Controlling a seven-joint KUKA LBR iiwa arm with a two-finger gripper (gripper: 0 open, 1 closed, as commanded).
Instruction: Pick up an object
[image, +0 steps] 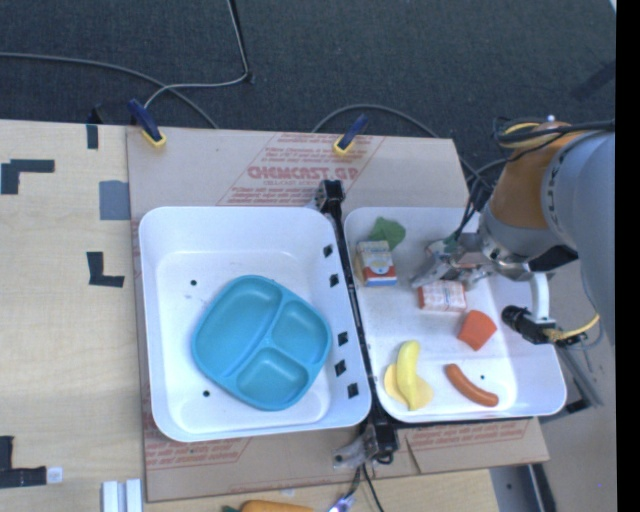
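The right bin (530, 395) holds several small items. My gripper (436, 264) hovers low over the bin's upper middle, open, with nothing between its fingers. A white and red packet (442, 296) lies just below it, close to the fingertips. To the left stands a small red and white carton (376, 262), with a green soft item (388, 232) behind it. An orange-red block (477, 329) sits to the lower right of the packet. Near the front edge lie a yellow banana (407, 375) and an orange sausage (470, 384).
The left bin (160, 250) holds a blue divided plate (262, 341). A black divider clip line (345, 290) runs between the bins. The grey arm with its orange band (525, 190) comes in from the right, above the right bin's far corner. Two clamps (147, 122) hold the cardboard at the back.
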